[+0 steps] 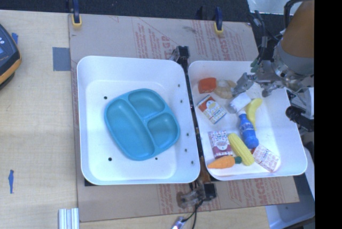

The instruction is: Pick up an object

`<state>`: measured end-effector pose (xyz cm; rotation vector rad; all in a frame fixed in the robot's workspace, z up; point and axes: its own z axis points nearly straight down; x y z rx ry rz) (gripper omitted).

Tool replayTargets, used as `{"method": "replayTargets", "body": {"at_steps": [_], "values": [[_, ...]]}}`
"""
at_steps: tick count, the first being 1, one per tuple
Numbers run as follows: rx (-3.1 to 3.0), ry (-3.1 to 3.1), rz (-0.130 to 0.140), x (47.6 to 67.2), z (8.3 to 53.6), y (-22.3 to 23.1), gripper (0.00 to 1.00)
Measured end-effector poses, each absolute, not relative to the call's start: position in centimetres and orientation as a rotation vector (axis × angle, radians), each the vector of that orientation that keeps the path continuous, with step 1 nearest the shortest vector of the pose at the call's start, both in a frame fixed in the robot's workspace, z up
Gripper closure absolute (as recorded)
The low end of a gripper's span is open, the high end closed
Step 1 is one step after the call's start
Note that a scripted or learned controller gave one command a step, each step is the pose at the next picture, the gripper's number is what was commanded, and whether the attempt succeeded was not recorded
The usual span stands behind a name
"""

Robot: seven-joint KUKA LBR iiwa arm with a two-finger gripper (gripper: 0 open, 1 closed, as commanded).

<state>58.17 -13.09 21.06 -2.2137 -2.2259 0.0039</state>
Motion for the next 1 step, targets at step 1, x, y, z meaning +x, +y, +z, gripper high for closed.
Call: {"method": "replayTargets", "body": {"at_steps": [1], "values": [[-2.214,-2.224,0.007,56.44,12.06,-14.85,0.0]]}}
